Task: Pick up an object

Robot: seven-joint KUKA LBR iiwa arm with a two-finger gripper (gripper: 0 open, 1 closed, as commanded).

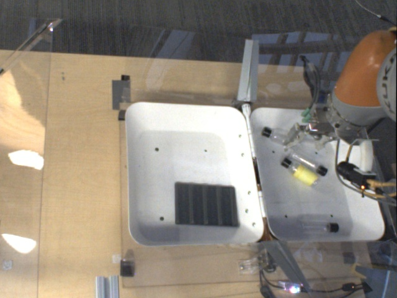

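On the left of the wooden surface [74, 185] sits the left bin [139, 166], which holds 1 thing: a flat black ribbed pad [206, 204] lying low in the bin, toward its near edge. A metal divider post [248, 70] rises at the far end of the seam between the 2 bins.

The right bin [366, 219] holds the small pieces. Counted: 1 clear tube with a yellow end and a black cap [303, 169] near the middle, 1 small black cap-like piece [267, 131] near the far-left corner, and 1 clear piece with a black end [320, 226] lying along the near wall, faint against the white. There may be further clear bits under the arm, too blurred to tell.

The gripper [305, 131] hangs over the far part of the right bin, below the orange band [366, 58] of the arm. Its fingers look spread apart rather than pinched, with nothing visible between them, though the metal glints make the tips hard to read.

The relation that matters: the yellow-ended tube lies just toward the near side of the fingers, close beneath them. Its long axis runs diagonally, black cap up-left, yellow end down-right. I judge it the nearest candidate; the fingers would need to come down across that diagonal, not along it, to close on the tube's narrow width.
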